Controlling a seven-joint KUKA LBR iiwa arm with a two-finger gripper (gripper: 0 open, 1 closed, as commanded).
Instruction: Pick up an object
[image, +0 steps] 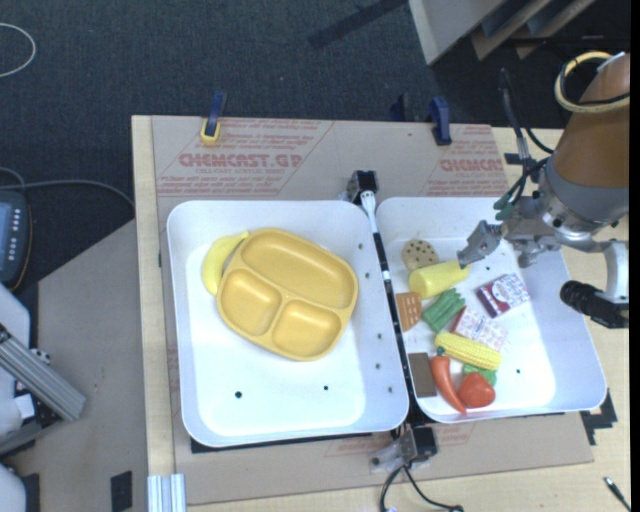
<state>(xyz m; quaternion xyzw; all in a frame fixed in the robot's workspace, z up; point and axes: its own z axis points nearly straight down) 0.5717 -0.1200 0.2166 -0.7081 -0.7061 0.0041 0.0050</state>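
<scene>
Arm: I see my grey arm with its orange band reaching in over the right bin (585, 385), the wrist hanging above that bin's upper half.
Gripper: the gripper (490, 240) points down and toward the pile; I cannot tell whether it is released or clenched, and nothing is visibly held.
Nearest object: a yellow block (437, 277) lies just below and beside the tool, tipped at a slant. This is my likeliest target.
Close behind it: a cookie (418, 251) sits just beside the tool, level with it, touching or nearly touching the block.
Further from the tool: a green pepper (441, 308), a red-and-white packet (503, 294), a corn cob (470, 350), a carrot (447, 384) and a tomato (478, 391) lie packed together below.
Far side: the left bin (195, 395), well apart from the tool, holds a yellow divided tray (288, 293).
Risk, crowding: I judge a descent could catch two items at once, or shove the block into the pepper.
Risk, slip: the block looks smooth and rounded, so it may squirt out as I close.
Risk, wall: the divider is near the block; a drift that way could strike it.
</scene>
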